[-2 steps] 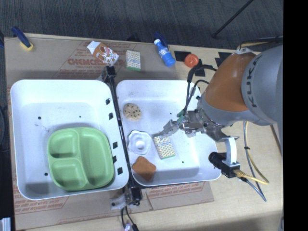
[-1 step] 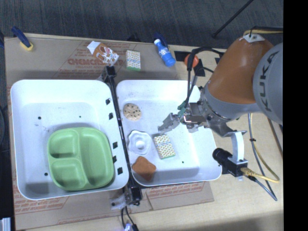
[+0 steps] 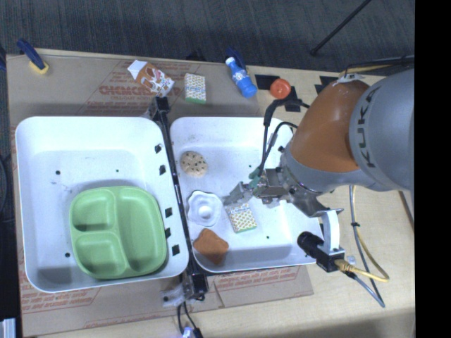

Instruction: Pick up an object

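- Reaching in from the right, the arm (image 3: 345, 136) hangs its gripper (image 3: 239, 194) low over the right bin (image 3: 232, 129), just above the small patterned packet (image 3: 243, 219) — we judge that packet the likeliest target, since it lies nearest the gripper.
- Whether the gripper is open or closed we cannot tell; nothing appears held in it, so the pick looks not yet made.
- The loose pieces sit together in the right bin because that is where picking happens: a round cookie (image 3: 193, 163) toward the back, a small white cup (image 3: 204, 206) beside the packet, and a brown wedge (image 3: 210, 245) near the front wall.
- The packet lies flat on the bin floor, apart from the cup — room for a grip from above, we judge, though a flat thing gives little to catch.
- The left bin (image 3: 42, 139) carries a green divided tray (image 3: 116, 232), probably a drop-off place.
- On the table (image 3: 296, 287) behind the bins lie a blue bottle (image 3: 241, 77), an orange cap (image 3: 280, 88) and two snack packets (image 3: 173, 83).
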